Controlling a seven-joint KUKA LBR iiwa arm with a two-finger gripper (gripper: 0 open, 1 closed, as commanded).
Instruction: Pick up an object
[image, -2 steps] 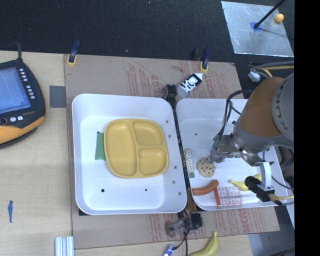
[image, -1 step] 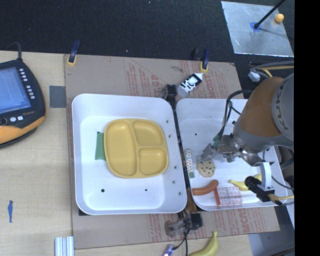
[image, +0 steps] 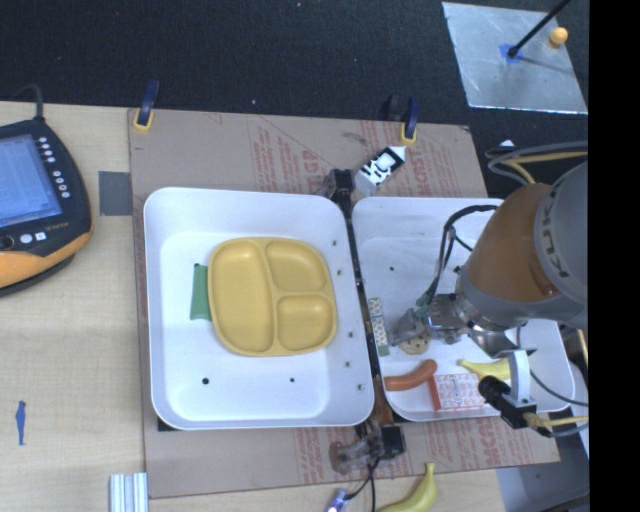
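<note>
Landmark: the yellow tray (image: 272, 296), a rounded dish with 3 compartments, lying flat in the left bin (image: 165, 300).
Left bin: white and shallow; the yellow tray sits near its middle.
Green piece (image: 200, 291): a flat strip touching the yellow tray's left edge, partly tucked under it.
Right bin (image: 400, 230): white, directly right of the yellow tray's bin, the 2 rims touching.
Arm (image: 525, 250): grey with an orange band, well right of the yellow tray, reaching over the right bin.
Gripper (image: 412, 330): right of the yellow tray, low over the right bin's floor near its left wall; whether it is open or closed cannot be told.
Round brown object (image: 415, 345): just below the gripper's tip, on the bin floor.
Orange sausage-shaped object (image: 411, 377): right of and below the yellow tray, lying near the right bin's front edge.
Red-and-white packet (image: 456, 391): just right of the orange object.
Small banana (image: 484, 368): farther right, beside the packet.
Handheld controller (image: 35, 205): well left of the yellow tray, on the bench.
</note>
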